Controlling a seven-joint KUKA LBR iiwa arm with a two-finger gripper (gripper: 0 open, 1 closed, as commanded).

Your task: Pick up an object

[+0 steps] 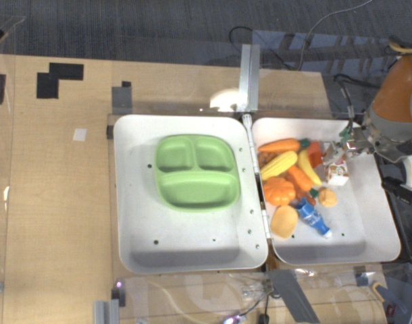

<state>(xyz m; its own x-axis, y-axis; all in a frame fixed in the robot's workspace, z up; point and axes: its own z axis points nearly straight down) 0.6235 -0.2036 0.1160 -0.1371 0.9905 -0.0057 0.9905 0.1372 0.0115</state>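
Toy food pile (294, 174) in right bin (368, 241), crowded against divider side: corn cob (278, 165), carrot (279, 146), orange pumpkin (279, 191), banana (309, 169), tan egg-shaped piece (284, 221), blue tube (314, 221), small round bun (327, 197). White carton (337, 173) just right of pile, under gripper (348, 144). Fingers: cannot tell whether spread or pressed together. Green divided plate (196, 172) in left bin (135, 248). Both bins on wooden desk (50, 201).
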